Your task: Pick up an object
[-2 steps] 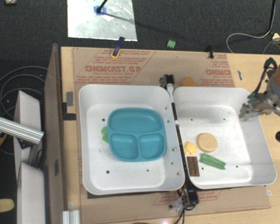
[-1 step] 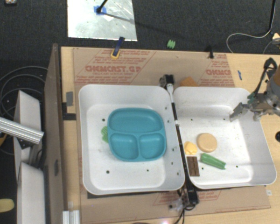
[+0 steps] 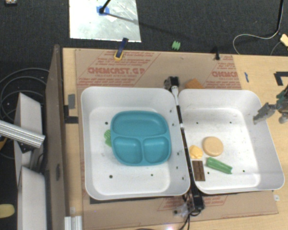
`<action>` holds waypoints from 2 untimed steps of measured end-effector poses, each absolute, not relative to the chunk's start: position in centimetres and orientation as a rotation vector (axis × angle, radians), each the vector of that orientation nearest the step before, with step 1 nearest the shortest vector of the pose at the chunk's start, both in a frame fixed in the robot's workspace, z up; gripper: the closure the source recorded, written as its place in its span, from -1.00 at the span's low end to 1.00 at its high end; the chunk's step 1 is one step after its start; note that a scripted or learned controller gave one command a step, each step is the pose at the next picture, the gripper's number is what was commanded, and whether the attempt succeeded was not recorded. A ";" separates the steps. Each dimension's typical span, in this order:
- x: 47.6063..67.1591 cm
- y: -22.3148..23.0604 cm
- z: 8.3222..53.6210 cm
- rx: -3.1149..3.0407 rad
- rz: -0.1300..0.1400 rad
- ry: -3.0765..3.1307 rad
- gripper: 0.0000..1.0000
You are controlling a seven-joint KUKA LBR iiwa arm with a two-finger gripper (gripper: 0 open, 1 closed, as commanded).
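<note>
Objects lie in the right bin (image 3: 259, 143): a tan round disc (image 3: 213, 146), a yellow piece (image 3: 196, 152) just beside it, a green stick (image 3: 219, 166) and a brown block (image 3: 198, 170). At that bin's right rim sits the gripper (image 3: 272, 111); whether it is spread, I cannot tell. The left bin (image 3: 93, 143) holds a teal divided plate (image 3: 140, 137).

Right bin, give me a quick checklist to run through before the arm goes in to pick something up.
1. Targets present in the right bin: round tan disc, yellow piece, green stick, brown block. Ok.
2. Disc has free space around it: ok.
3. Yellow piece and brown block lie near the divider wall, tight for a grasp: not ok.
4. Hand over the bin's right rim, nothing between its fingers: ok.
5. Finger opening: cannot tell.
6. Blue tray in the left bin, out of the path: ok.
</note>
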State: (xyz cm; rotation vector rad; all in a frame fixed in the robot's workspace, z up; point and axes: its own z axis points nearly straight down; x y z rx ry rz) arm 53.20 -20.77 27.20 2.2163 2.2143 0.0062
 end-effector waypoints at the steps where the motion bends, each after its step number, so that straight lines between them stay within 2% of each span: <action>1: 48.7 -11.9 16.9 2.220 -0.004 2.239 -1.00; 2: 51.4 -10.8 8.4 2.213 -0.003 2.208 -1.00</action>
